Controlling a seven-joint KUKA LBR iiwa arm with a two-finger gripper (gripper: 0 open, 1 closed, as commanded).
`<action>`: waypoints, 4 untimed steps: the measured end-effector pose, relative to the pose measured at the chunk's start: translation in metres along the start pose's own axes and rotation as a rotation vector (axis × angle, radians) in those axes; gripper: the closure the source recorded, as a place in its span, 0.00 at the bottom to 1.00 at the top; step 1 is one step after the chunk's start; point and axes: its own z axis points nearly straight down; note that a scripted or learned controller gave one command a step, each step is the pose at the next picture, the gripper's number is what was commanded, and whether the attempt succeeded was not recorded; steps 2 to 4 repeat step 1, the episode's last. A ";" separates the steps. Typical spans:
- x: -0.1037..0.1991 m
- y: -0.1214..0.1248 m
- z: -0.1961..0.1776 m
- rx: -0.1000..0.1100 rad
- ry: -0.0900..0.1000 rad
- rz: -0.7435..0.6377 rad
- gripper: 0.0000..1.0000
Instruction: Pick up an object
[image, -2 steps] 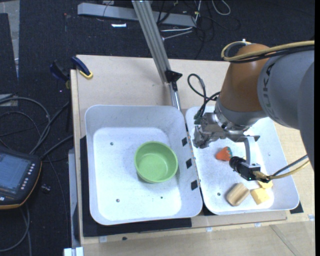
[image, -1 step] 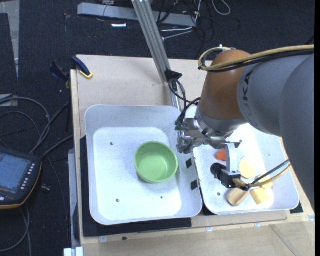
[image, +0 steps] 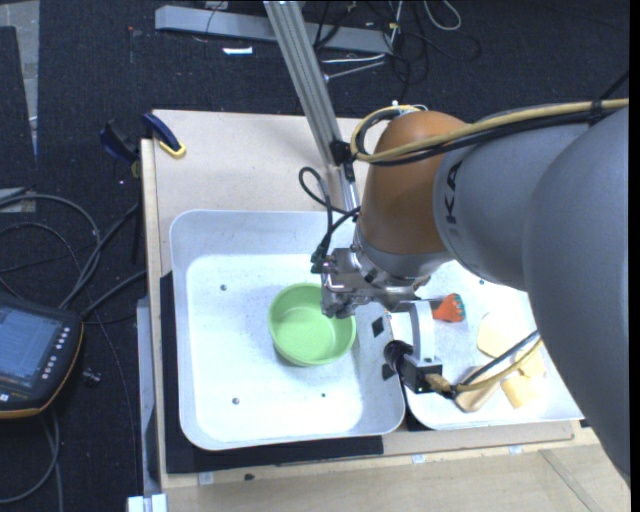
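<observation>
The gripper (image: 340, 298) hung low over the left bin (image: 200, 400), at the right rim of the green bowl (image: 311, 326); whether its fingers were apart or together, I could not tell. The bowl sat upright near the bin's middle. Beyond, in the right bin (image: 560, 412), lay an orange piece (image: 449, 309) and some pale yellow blocks (image: 505, 350).

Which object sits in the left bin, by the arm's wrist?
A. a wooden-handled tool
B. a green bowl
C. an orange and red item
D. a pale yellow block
B: the green bowl rests on the floor of the left bin, with the arm's wrist at its right rim, while the orange and red item and the pale yellow pieces lie in the right bin.
</observation>
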 end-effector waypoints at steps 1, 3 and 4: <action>-0.003 0.001 0.000 0.000 -0.001 0.005 0.00; -0.003 0.001 0.000 0.000 -0.001 0.005 0.00; -0.003 0.001 0.000 0.000 -0.001 0.005 0.00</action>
